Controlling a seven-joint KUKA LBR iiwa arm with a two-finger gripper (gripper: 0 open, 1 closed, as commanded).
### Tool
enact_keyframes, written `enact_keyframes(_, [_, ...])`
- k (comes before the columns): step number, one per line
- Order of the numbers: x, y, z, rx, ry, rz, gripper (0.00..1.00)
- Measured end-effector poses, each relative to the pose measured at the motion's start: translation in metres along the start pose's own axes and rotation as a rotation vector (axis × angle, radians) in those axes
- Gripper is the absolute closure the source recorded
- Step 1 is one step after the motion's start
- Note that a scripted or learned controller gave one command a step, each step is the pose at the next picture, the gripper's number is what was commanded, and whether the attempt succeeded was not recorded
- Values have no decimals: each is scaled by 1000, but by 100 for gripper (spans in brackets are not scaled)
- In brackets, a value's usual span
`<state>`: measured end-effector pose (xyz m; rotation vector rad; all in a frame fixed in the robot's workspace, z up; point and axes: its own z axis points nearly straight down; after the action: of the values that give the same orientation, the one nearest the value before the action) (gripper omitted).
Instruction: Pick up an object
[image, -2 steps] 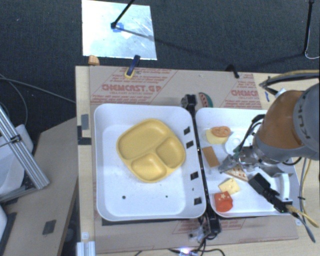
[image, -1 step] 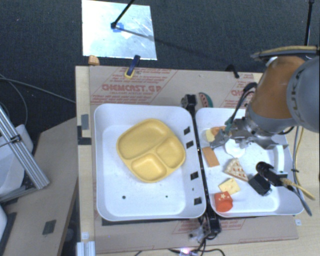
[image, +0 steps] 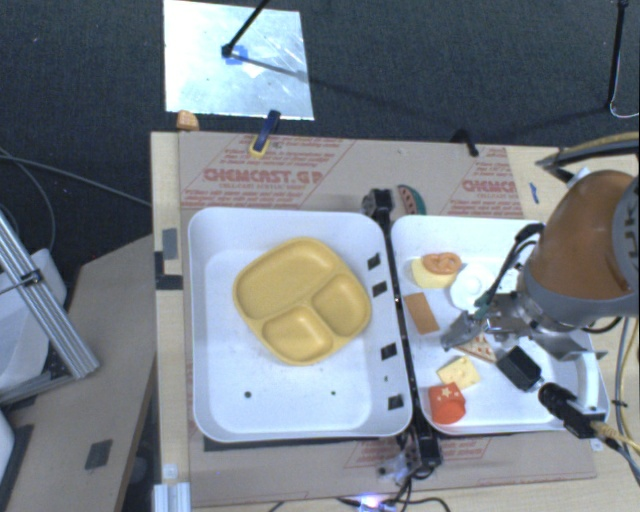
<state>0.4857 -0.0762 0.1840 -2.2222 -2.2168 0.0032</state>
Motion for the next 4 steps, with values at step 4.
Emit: enact_keyframes(4, [128, 32, -93, -15, 3, -13, 0])
